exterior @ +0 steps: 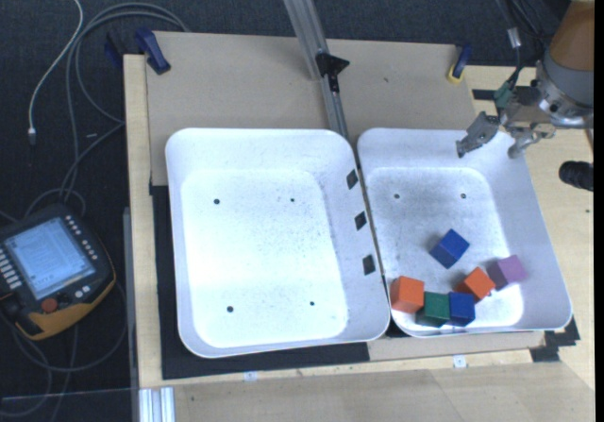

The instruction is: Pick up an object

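Fingers (496, 138) apart, nothing between, above right bin (528, 194) rim at 1 o'clock | blocks at 5 o'clock of same bin: blue block (450, 247) alone, orange block (408, 294), green block (436, 306), purple block (511, 269) clustered | on desk (245, 90)

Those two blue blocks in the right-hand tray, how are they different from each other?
The upper blue block sits alone on the bin floor, apart from the rest; the lower blue block is packed into the cluster at the near rim, touching the green block. The upper one is turned cornerwise and looks a bit larger; the lower one sits squarer to the rim. Both are blue cubes in the right bin.
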Motion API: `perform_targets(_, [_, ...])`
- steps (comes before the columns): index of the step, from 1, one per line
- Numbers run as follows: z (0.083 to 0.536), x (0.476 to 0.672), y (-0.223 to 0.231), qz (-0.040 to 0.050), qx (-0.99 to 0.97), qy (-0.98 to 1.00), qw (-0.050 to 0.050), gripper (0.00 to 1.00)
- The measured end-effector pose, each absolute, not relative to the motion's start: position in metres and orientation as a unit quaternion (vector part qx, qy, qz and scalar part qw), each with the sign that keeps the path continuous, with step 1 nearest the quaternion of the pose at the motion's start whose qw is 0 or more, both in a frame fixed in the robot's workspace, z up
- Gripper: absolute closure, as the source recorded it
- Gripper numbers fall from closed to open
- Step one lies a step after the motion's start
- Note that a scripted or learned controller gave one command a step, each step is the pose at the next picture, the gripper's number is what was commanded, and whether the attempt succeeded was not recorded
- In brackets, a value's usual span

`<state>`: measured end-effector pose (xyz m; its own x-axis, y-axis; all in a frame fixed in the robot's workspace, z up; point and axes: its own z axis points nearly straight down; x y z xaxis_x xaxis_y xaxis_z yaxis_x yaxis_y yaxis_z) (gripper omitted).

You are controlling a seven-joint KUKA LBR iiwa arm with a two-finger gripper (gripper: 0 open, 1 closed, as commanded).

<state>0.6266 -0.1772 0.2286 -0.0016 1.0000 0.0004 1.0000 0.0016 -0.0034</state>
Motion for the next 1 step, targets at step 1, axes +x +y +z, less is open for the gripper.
perform_targets(1, [0.2405, 0.6277, -0.1768, 0.0001, -0.706, -0.708, -0.001, 1.00])
